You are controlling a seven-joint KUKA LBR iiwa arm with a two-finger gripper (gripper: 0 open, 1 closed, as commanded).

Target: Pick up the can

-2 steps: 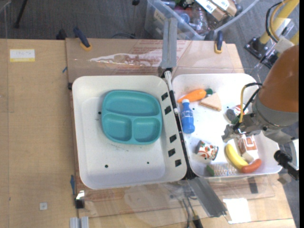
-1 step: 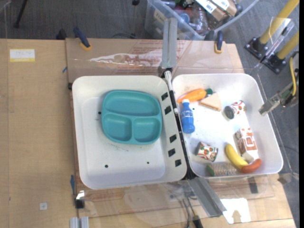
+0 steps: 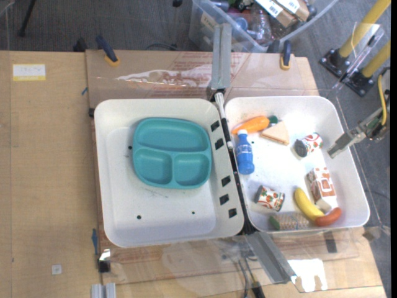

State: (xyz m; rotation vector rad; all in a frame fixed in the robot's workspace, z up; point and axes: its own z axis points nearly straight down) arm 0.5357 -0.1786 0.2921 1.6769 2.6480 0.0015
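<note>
Currently we see the gripper [image 3: 340, 146] over the right bin's [image 3: 345, 120] right edge, holding nothing. The can [image 3: 269, 198] lies near that bin's front edge, left of the banana [image 3: 307, 204], well apart from the gripper.

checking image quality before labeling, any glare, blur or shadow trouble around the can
Camera view: even, soft lighting; the can is small and a bit soft, label unreadable; mild glare on the right bin floor; gripper at the bin's edge, slightly blurred.
</note>
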